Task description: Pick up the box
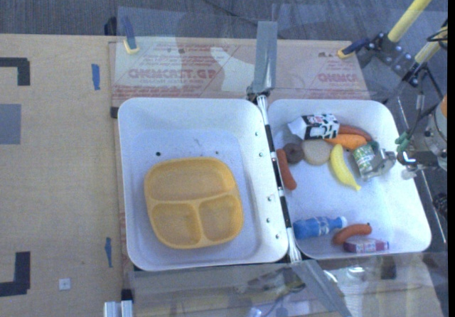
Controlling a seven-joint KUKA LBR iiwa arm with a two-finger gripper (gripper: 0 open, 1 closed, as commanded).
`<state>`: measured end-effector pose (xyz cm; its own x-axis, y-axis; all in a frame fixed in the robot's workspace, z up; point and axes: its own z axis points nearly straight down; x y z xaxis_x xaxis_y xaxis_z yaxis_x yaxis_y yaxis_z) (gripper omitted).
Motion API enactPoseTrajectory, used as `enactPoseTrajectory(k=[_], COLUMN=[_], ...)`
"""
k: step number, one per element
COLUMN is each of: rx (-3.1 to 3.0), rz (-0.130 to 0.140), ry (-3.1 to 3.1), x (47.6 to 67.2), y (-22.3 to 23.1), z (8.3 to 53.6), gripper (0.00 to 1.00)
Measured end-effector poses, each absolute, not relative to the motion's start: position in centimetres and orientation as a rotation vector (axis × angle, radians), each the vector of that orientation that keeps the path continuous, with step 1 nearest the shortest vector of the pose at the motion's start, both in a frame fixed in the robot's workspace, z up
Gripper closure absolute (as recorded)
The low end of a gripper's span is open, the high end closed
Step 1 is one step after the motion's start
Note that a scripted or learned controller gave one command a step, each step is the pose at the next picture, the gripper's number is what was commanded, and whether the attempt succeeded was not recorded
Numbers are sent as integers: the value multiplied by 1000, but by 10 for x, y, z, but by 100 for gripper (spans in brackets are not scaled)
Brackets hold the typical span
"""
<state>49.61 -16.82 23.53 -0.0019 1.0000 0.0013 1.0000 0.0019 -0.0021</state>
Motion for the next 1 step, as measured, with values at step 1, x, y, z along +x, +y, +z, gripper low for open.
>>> enactPoseTrajectory(k=[1], rx=[-2280], rz=[-10], ry=[-2170], x=[482], y=[-133], z=[88], gripper=[0])
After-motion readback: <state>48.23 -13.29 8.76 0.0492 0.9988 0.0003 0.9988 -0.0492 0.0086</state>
